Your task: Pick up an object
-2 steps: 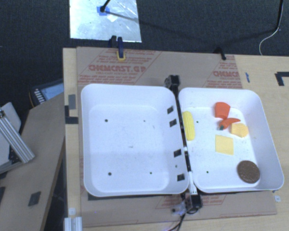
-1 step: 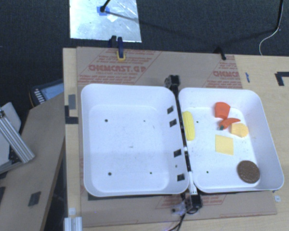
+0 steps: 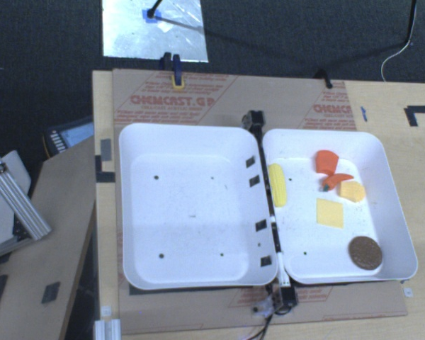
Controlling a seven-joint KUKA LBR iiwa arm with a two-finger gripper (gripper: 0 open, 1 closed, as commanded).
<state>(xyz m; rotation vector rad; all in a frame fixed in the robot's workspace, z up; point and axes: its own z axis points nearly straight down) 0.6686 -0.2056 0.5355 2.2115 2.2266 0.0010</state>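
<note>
your hand's state can't be told; the corn cob [image 3: 277, 184], cheese slice [image 3: 330, 212] and cookie [image 3: 365, 252] lie spaced apart in the right bin [image 3: 389, 168], easing a pick

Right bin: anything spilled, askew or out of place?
Nothing stands out. The right bin holds a yellow corn cob lying along its left wall, an orange piece, a small carrot, an orange-yellow chunk, a flat yellow square and a brown disc, all inside, none stacked.
</note>
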